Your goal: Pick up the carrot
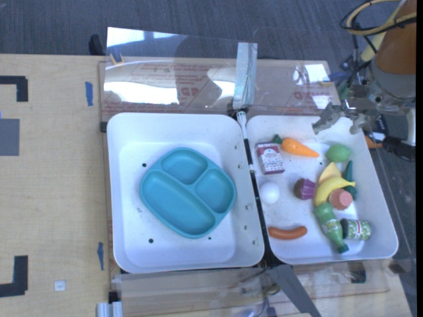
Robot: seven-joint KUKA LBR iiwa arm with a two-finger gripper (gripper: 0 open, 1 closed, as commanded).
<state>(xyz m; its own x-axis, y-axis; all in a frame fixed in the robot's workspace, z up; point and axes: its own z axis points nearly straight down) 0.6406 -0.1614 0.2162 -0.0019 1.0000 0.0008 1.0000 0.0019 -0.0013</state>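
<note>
The left bin (125, 177) holds 1 blue divided plate (188, 191) with 3 compartments, lying near the bin's middle. The right bin (380, 207) holds the loose items. Nearest the divider stands a small red carton (269, 159), with a white egg (269, 193) just below it and a sausage (287, 232) lower still, near the front wall. The carrot (299, 148) lies flat in the upper part of this bin, just right of the carton's top, its green stub pointing left and its orange tip pointing right, apart from the gripper. A purple item (305, 189) sits near the centre, beside a yellow banana (327, 183). A green rounded item (339, 153) rests above the banana, and a green bottle (330, 226) lies below it, next to a small labelled jar (355, 229). The gripper (344, 121) hangs over the bin's upper right corner, fingers spread apart and holding nothing, well right of the carrot.
</note>
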